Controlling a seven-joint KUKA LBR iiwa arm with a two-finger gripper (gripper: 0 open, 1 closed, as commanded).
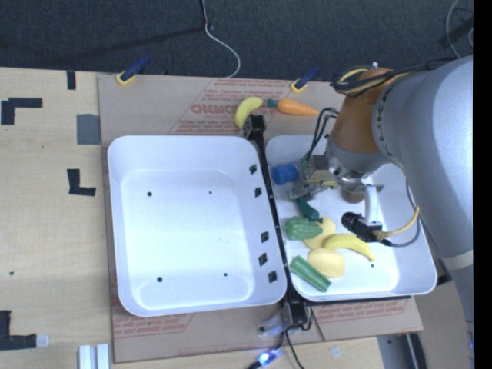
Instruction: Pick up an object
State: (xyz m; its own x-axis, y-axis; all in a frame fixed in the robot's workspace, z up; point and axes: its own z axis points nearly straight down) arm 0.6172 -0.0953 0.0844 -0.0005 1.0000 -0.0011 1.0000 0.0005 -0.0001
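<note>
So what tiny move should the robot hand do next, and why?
Probably dip a little lower. The gripper hangs in the right bin beside the blue toy, right above a dark green piece, with nothing visibly gripped.

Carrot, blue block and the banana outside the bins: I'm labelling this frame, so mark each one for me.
carrot (297, 108), camera view, middle of its orange body
blue block (284, 174), camera view, its top face
banana (246, 110), camera view, middle of its curve

Arm (430, 129) cut by right edge — hides right bin (400, 283) far corner.
</note>
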